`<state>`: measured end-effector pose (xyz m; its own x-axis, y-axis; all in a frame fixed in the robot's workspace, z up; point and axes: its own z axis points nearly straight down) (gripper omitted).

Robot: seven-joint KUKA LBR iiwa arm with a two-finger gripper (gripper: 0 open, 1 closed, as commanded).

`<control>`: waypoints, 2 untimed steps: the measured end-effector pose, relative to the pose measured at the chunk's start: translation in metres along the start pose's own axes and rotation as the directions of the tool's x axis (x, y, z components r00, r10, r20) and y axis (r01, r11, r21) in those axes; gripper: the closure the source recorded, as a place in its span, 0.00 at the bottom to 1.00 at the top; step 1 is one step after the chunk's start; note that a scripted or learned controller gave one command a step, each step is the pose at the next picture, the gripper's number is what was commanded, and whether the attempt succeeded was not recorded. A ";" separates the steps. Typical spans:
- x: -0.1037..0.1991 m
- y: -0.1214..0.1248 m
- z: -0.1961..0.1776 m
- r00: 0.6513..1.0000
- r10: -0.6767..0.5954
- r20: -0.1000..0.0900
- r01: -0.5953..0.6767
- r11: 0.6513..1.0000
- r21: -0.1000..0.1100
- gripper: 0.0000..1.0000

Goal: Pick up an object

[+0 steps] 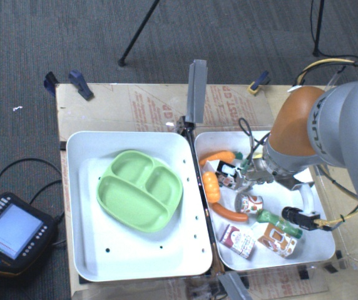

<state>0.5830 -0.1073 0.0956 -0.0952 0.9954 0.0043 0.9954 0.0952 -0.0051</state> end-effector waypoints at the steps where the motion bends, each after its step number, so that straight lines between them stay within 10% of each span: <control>1: 0.043 0.005 -0.091 0.861 0.508 0.003 -0.508 0.861 -0.002 1.00; 2: 0.043 0.005 -0.090 0.862 0.507 0.003 -0.507 0.862 -0.001 0.00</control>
<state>0.5839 -0.0640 0.1862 0.4228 0.9062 -0.0017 0.9062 -0.4228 -0.0051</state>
